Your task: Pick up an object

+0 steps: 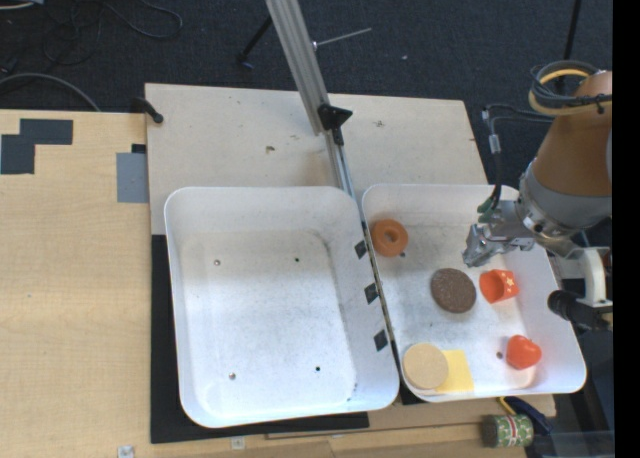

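The right bin (560, 378) holds an orange-brown doughnut (389, 237), a dark brown round cookie (453, 290), an orange cup-like piece (498, 286), a red-orange piece (522, 351), a tan round disc (426, 366) and a yellow slab (458, 371). My gripper (484, 248) hangs over the bin's right half, just above and left of the orange cup-like piece and up-right of the cookie. Nothing shows between its metal fingers.
The left bin (190, 246) lies beside the right one, with black clips on the shared rim. A slanted aluminium post (298, 51) rises behind the bins. A small green can (510, 431) lies on the bench below the right bin.
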You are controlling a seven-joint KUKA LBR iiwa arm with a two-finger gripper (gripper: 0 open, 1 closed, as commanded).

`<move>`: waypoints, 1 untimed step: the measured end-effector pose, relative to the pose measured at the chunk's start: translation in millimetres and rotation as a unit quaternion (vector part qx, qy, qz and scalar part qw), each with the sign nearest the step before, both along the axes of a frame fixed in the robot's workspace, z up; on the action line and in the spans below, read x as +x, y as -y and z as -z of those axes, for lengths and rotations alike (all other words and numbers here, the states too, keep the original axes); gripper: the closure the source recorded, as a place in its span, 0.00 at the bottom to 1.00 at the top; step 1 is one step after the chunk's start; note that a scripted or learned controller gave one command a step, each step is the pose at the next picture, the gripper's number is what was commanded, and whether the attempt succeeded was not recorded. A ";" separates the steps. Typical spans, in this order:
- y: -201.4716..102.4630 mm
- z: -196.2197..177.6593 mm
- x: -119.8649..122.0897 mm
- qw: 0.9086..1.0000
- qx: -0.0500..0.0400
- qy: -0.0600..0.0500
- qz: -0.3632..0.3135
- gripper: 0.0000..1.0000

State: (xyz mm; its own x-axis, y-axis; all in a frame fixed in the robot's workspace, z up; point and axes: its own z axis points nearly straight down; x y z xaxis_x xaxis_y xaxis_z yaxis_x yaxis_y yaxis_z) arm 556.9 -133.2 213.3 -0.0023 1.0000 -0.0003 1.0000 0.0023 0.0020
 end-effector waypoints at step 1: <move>9.9 -48.8 5.2 1.000 0.000 0.000 0.001 1.00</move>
